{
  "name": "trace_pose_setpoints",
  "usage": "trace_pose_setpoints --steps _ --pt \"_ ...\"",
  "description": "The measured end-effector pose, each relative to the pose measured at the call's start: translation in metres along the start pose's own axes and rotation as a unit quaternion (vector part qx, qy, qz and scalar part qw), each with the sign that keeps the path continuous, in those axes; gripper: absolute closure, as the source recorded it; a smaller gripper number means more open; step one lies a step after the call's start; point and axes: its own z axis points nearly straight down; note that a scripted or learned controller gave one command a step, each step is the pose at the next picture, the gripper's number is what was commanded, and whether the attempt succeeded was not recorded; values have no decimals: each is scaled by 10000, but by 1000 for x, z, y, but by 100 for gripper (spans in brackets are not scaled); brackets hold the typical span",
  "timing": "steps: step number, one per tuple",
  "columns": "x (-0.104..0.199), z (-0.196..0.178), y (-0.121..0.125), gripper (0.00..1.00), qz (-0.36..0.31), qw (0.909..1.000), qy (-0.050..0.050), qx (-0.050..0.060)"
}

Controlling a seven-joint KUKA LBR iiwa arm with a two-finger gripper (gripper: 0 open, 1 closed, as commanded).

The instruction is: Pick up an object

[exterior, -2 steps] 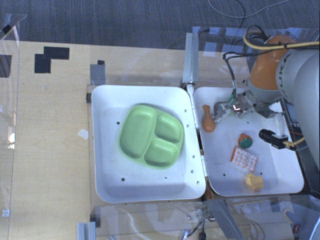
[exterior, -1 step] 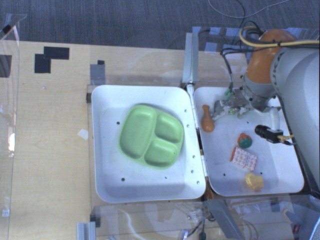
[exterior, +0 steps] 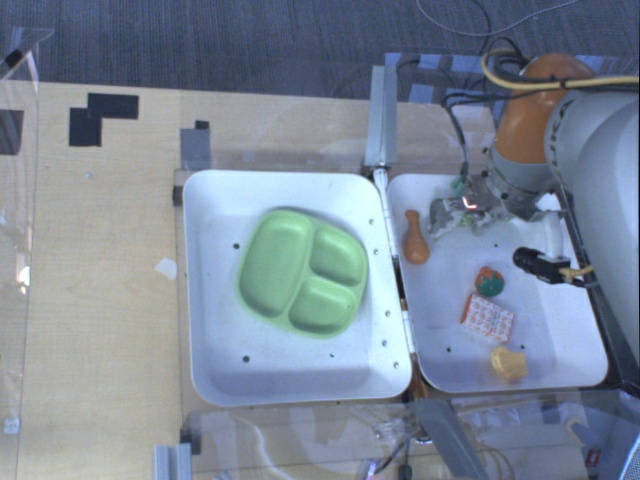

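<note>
Jaws (exterior: 447, 215) just right of orange pin (exterior: 414, 239), apart.

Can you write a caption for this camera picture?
Gripper above the right white bin, near an orange-brown wooden peg; green divided plastic tray in the left.

Single fixed camera, mounted above the bench (exterior: 90, 298), looking down at a slant. The far side of the bench lies toward the top of the frame, with dark floor (exterior: 250, 18) beyond it. Taking the left bin (exterior: 205, 363) as reference: it sits near frame centre, the right bin (exterior: 570, 363) just beside it to the right. Both bins fit whole in frame, at middling range. The arm (exterior: 590, 168) enters from the right, over the right bin's far corner.
</note>
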Motion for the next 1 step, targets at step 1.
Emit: trace_pose_setpoints --steps 1 --pt "68 -90 -37 100 -244 9993 -33 -276"
